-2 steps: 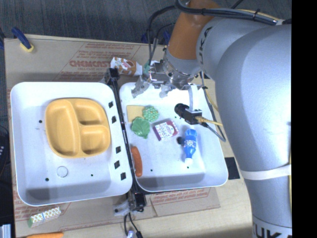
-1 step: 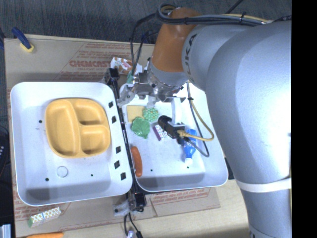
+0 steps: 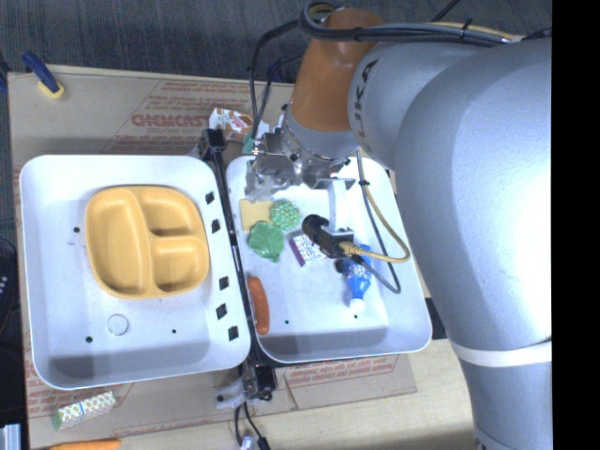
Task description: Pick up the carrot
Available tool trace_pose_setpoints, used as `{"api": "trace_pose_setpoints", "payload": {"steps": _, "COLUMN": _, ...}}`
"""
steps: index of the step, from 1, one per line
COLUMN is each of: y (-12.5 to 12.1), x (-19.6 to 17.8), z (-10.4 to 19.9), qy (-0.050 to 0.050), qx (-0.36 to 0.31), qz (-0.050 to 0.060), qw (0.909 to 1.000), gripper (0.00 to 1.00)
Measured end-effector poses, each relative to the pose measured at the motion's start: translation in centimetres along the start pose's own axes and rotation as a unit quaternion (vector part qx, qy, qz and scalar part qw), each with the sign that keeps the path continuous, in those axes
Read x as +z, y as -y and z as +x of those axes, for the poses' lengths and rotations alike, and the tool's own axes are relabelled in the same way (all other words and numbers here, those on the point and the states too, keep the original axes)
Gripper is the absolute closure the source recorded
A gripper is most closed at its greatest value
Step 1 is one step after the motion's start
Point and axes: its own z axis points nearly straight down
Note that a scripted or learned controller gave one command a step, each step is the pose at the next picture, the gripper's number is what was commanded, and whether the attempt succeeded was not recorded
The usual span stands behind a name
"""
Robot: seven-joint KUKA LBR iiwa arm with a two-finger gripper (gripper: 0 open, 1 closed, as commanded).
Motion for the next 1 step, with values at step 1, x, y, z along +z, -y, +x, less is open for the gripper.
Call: {"api": "trace_pose_setpoints", "payload": {"steps": 1, "y": -4.18, "x": -8.96, "z": -6.14, "qy": 0.001, "qx": -0.037, "qz": -0.003, "qw": 0.9993, "gripper": 1.00}}
